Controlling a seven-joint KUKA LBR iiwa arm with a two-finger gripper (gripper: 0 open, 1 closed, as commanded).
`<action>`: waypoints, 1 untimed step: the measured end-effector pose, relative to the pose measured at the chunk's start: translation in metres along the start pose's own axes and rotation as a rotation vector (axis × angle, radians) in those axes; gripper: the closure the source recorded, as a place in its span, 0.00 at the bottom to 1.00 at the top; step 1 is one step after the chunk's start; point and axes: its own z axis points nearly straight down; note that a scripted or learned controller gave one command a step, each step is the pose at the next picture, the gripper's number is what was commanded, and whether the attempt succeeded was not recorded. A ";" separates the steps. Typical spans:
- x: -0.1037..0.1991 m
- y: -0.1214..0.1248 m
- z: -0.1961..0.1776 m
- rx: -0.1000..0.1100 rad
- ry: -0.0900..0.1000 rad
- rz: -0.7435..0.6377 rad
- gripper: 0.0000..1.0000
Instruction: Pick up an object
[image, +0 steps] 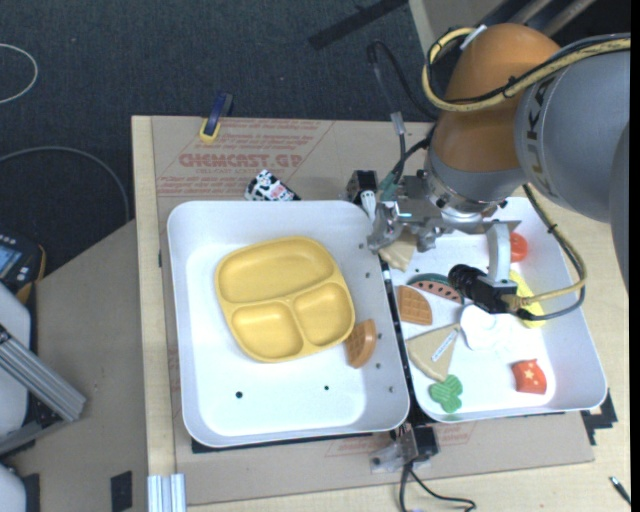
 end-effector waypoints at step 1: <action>0.038 -0.031 0.012 0.002 -0.002 0.001 1.00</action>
